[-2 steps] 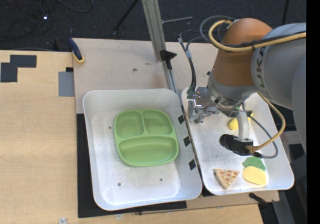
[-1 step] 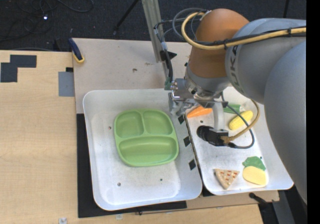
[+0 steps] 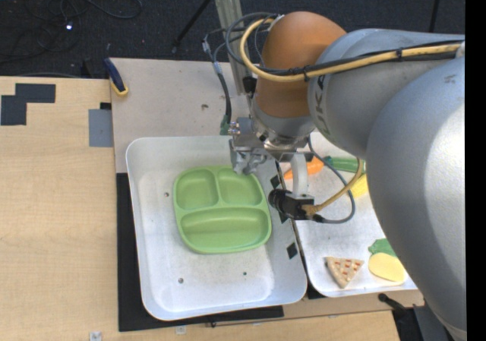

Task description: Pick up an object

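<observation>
Green divided plate point(image 3: 222, 210) lies in the left bin point(image 3: 152, 271), my gripper point(image 3: 247, 159) at its far rim. I can't tell its grip state. I judge the approach underway; next comes a firm rim pinch.

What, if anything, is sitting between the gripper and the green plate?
Nothing visible. The gripper hangs right at the far edge of the green plate, which lies flat in the left bin. The pizza slice and the other toy food lie off in the right bin.
</observation>
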### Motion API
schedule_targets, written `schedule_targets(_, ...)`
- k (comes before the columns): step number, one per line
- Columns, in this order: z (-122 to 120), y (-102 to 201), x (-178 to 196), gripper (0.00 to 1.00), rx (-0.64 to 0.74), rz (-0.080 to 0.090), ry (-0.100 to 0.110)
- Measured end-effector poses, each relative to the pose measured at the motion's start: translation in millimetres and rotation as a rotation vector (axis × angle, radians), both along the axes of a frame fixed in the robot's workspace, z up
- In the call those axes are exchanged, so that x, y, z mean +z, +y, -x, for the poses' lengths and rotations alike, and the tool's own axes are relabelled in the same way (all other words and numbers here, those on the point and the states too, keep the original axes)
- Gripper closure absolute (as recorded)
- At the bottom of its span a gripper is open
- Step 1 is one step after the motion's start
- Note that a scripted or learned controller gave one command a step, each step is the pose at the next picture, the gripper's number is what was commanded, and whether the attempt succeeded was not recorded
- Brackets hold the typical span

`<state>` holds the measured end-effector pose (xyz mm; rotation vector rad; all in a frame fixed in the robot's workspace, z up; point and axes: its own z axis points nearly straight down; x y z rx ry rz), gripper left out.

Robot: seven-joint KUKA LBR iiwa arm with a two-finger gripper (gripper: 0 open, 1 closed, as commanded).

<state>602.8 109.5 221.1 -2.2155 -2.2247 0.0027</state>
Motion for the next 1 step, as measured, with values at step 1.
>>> schedule_targets(1, 0.6, -1.3, 0.4, 0.00, -0.001, 0.001, 0.001)
